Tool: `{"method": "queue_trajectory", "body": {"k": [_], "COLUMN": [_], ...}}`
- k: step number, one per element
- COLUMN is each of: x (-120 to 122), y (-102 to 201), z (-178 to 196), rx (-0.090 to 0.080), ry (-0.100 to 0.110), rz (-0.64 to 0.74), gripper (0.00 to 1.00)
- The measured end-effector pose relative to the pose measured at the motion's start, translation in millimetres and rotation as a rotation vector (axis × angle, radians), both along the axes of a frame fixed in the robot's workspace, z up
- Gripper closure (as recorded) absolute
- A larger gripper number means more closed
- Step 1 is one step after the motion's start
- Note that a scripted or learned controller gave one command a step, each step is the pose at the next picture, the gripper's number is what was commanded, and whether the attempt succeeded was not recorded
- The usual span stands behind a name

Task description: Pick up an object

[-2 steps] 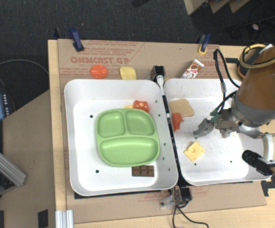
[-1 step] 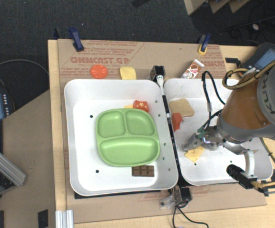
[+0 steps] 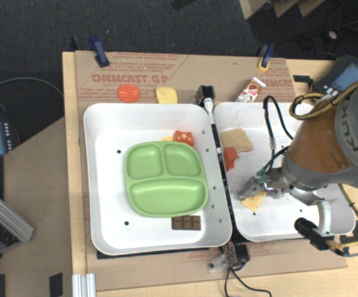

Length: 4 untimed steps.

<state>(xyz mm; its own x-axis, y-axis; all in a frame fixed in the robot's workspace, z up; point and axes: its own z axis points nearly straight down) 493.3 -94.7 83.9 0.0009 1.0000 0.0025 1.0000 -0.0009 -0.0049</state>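
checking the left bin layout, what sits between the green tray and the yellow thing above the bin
A red piece lies between the green tray and the yellow thing, inside the left bin, in the camera view.

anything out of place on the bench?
Yes. Three items lie on the board behind the bins: an orange piece, a yellow piece and a small packet. The green tray sits slightly askew in the left bin.

My arm [image 3: 346, 135] is big and round, grey on top with a wide orange band [image 3: 318, 147] lower down. I can see part of some dark letters on the grey shell. Black cables [image 3: 278, 119] loop off its side. The end effector [image 3: 258, 189] is small, grey metal. A white piece with a black knob [image 3: 312, 228] hangs under it.
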Motion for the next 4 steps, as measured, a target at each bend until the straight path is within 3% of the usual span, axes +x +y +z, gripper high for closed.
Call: {"method": "queue_trajectory", "body": {"k": [3, 4], "x": [14.8, -16.1], "y": [-0.5, 3.7], "z": [0.5, 0.4], "rx": [-0.003, 0.000], "ry": [-0.005, 0.000], "rz": [0.000, 0.000], "gripper": [0.00, 0.00]}}
